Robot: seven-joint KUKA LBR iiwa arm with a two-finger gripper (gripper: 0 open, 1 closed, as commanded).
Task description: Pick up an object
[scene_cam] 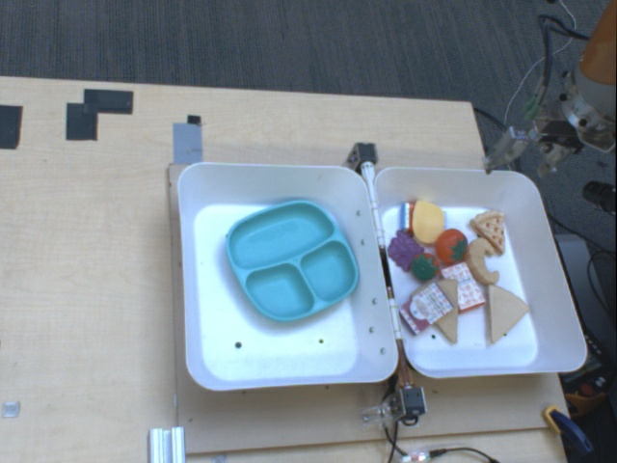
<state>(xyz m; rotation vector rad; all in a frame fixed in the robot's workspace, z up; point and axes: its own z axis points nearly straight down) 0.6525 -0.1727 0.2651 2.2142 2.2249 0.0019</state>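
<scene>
white plastic, two shallow bins side by side on a pale wooden bench (pixel 87 258). in the left bin (pixel 207 355) you see a teal divided plate (pixel 292 272) with three compartments, lying flat and slightly turned, near the bin's middle. in the right bin (pixel 549 258) you see a cluster of toy food, gathered toward the bin's left and centre: a yellow lemon-like piece (pixel 427 220) at the top, a purple grape bunch (pixel 404 250) beside the left wall, a red tomato (pixel 450 246) just right of the grapes, a small green piece (pixel 424 268) below them, a pizza slice (pixel 490 230) to the upper right, a tan curved piece (pixel 481 260) under it, two small printed packets (pixel 443 295) touching each other, and a tan wedge (pixel 504 311) at the lower right. the gripper (pixel 525 143) hangs at the upper right, above the bench edge just beyond the right bin's far corner, apart from every toy. note that nothing sits between its fingers; whether the claw stands wide or narrow you cannot tell here. the arm's orange band (pixel 600 61) meets the frame's right edge. dark squares of tape (pixel 96 112) mark the bench at upper left.
</scene>
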